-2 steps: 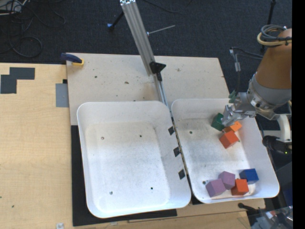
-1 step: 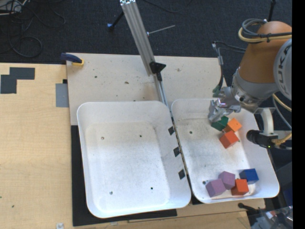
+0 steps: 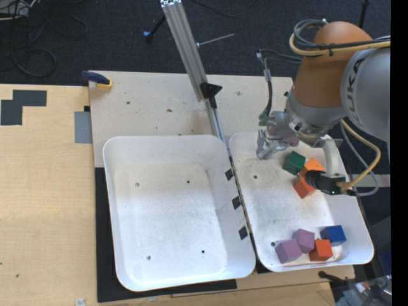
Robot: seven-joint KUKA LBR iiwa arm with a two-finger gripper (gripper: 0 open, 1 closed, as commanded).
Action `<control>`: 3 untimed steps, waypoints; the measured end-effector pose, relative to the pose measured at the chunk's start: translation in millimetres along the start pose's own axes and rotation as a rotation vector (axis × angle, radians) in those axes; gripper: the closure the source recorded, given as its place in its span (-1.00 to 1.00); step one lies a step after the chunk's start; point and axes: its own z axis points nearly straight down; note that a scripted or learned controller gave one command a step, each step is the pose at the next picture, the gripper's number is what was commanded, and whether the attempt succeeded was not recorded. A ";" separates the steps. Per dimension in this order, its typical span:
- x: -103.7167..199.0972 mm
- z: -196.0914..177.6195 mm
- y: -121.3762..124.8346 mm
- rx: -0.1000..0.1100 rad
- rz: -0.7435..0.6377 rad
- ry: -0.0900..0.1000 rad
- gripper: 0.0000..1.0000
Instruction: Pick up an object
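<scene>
We see a green block in the right bin, touching an orange block, a red one nearer. The gripper hangs just left; its opening we cannot tell. "KU" reads on the arm.

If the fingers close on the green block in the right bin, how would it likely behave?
The green block looks flat-sided and stiff, so it probably won't roll. It touches an orange block, which a grasp may nudge. It seems small, likely light.
</scene>
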 end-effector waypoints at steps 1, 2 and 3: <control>60.4 12.5 8.8 0.002 0.000 -0.001 1.00; 115.6 7.2 22.4 0.000 0.000 0.000 1.00; 128.0 27.7 29.5 0.004 0.005 -0.003 1.00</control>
